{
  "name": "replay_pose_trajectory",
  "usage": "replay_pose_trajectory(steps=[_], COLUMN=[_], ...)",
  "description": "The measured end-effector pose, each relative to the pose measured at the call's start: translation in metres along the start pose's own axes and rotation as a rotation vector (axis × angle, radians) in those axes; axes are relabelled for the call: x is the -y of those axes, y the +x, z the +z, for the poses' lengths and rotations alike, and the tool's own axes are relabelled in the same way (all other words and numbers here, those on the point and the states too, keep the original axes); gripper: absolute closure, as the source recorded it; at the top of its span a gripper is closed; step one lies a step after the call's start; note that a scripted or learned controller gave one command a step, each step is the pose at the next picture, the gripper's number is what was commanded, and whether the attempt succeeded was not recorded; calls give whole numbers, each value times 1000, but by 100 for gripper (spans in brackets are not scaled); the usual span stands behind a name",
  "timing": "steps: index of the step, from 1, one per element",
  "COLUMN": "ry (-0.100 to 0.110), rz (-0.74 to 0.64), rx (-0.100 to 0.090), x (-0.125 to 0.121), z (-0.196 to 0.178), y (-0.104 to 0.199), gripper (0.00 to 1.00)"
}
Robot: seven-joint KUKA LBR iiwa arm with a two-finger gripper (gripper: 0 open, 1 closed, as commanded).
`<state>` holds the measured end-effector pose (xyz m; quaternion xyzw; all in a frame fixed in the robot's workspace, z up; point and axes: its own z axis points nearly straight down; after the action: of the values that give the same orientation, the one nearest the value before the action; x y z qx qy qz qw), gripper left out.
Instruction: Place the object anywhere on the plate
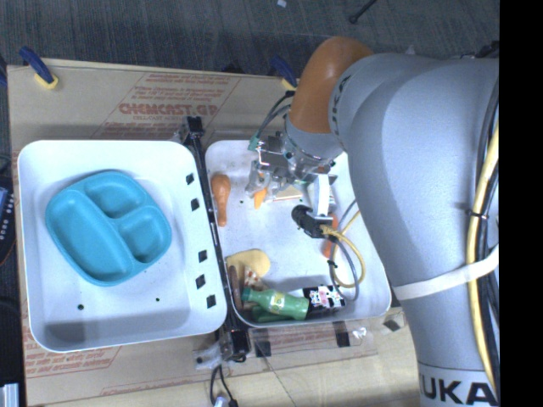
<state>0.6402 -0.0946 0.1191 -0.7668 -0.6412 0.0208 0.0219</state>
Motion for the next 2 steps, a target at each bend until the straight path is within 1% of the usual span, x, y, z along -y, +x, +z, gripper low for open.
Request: replay_pose_trajectory(steps=[1, 2], ry=[-59, -46], rz=[-31, 168], rx=[-8, -5], x=[18, 57], z=[-76, -69], y=[109, 181], gripper=[100, 100])
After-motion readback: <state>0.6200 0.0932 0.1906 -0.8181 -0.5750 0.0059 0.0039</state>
